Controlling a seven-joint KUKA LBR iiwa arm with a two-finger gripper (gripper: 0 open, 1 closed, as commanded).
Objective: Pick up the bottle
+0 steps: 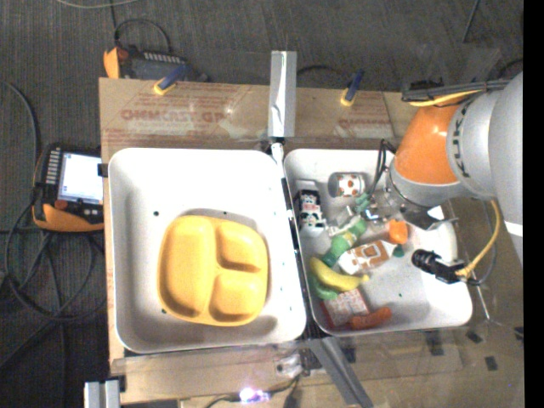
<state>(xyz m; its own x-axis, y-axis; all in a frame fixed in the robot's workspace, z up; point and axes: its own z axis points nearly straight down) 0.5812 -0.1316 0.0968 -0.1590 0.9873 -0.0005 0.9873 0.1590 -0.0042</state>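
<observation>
Gripper (367, 204) first: from my remote feed I see it low in the right bin (459, 313), at the end of the grey arm (476, 143) with the orange band, right over the cluttered middle. I cannot tell whether it is wide or narrow, since the wrist covers it from above.

Going by size from there, the left bin (136, 313) is the broadest thing on the bench, and it holds a yellow compartment tray (215, 269) lying flat near its centre. The right bin sits just beside it, packed with smaller items.

The green bottle (344, 240) lies tilted in the middle of the right bin, its cap end pointing up toward the gripper, which is touching or very nearly touching it; I cannot say which. A banana (327, 276) curves just below the bottle, touching it. A small carton (371, 254) with orange print lies beside the bottle on its right. A silver can (346, 184) rests near the bin's far wall. A red pepper (371, 318) lies near the front wall.
</observation>
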